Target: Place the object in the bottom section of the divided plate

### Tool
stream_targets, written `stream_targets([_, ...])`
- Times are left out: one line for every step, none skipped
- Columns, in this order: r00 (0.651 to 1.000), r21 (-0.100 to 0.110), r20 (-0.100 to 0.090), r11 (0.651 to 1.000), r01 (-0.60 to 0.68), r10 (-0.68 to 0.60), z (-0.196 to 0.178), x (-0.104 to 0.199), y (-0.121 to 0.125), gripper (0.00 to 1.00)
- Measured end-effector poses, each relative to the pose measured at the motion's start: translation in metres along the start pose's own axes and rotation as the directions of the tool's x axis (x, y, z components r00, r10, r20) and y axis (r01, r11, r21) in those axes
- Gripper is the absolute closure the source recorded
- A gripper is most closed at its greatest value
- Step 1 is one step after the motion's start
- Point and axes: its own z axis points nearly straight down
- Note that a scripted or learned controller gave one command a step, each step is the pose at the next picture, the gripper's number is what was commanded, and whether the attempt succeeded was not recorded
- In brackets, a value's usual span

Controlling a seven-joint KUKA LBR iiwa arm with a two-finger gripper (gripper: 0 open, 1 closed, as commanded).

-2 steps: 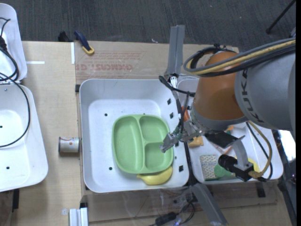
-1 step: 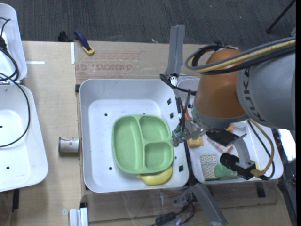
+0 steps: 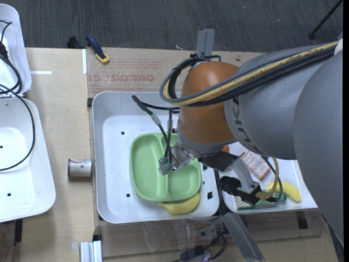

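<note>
A light green divided plate [image 3: 144,168] lies in the white bin [image 3: 112,146] at the middle of the view. My gripper [image 3: 166,166] hangs over the plate's centre, close to its raised divider, and the orange wrist band and grey arm hide the plate's upper right part. A yellow banana-like object [image 3: 180,206] lies in the bin against the plate's near rim, partly tucked under it. I see nothing resting in the visible sections of the plate.
The right bin holds another yellow banana [image 3: 289,191], a red and white packet [image 3: 254,165] and a green item. A small can [image 3: 80,168] lies on the bench left of the bin. A further white bin [image 3: 22,162] with black cables sits at far left.
</note>
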Motion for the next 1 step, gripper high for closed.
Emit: stream_targets([1.000,0.000,0.000,1.000,0.000,0.000,0.0000,-0.0001,0.0000,0.00])
